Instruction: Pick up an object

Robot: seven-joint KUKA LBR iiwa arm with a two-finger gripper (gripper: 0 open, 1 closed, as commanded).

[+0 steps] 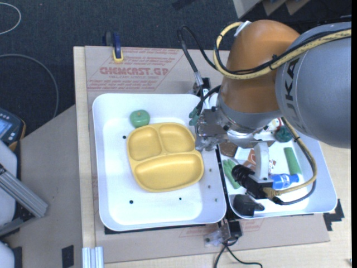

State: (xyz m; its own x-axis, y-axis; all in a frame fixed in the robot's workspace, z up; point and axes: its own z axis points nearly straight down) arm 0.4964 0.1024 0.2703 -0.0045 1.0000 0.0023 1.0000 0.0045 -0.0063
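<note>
Objects for picking, small mixed plastic items (279, 169), sit in right white bin (326, 197) | gripper (241, 149) low among them, grip state: we cannot tell | we single out one item, centre on it before lifting

Brown board-topped bench (139, 71) bearing two white bins: left bin (111, 200) holding a yellow divided plate, right bin (318, 197) touching its right edge.
</note>
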